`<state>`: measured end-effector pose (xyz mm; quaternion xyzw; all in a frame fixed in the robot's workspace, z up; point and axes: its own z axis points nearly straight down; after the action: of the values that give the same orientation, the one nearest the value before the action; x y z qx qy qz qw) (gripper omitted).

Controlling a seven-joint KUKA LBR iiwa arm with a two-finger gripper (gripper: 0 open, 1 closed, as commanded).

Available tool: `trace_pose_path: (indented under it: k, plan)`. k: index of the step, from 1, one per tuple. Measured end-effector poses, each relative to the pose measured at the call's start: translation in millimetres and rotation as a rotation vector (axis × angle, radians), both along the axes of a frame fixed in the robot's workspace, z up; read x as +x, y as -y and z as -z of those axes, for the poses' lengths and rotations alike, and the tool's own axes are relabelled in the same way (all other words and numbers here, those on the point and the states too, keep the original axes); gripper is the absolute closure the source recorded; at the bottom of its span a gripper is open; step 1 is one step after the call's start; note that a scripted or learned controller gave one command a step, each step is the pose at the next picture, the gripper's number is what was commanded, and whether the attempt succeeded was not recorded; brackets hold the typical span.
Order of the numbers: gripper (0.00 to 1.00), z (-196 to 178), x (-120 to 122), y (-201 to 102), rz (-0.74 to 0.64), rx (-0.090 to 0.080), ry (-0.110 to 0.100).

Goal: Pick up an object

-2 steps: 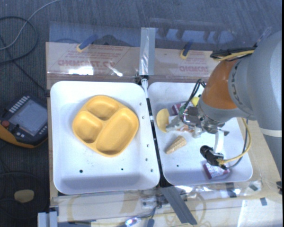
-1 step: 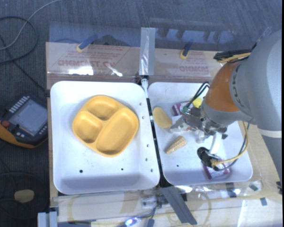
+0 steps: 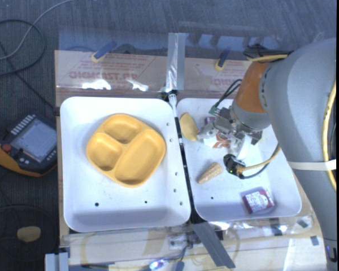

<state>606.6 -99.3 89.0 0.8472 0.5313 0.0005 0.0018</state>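
The gripper (image 3: 221, 133) hangs low in the right bin (image 3: 282, 205); how it stands I cannot tell. Just left of it lies the yellow piece (image 3: 188, 126), below-left the cone (image 3: 210, 173). Reaching step, I think; next, descend straight onto one object.

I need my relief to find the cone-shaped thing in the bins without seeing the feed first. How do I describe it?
Start at the right white bin, the one the arm reaches into. Near its middle, below and left of the tool, lies the tan waffle cone on its side. It is ridged and tapered, unlike the smooth yellow piece by the dividing wall or the flat dark red packet towards the near right corner.
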Motion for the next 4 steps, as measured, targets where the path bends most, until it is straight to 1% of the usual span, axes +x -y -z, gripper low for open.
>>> trace_pose_path:
  k: [1,2,3,4]
  plan:
    - [0.0,0.3,2.4,48.9,-0.174,0.003,-0.004]
    - [0.0,0.2,38.2,45.3,-0.266,-0.008,-0.008]
    - [0.0,1.6,36.5,82.4,-0.417,0.023,-0.016]
    - [0.0,1.8,36.6,82.4,-0.418,0.022,-0.015]
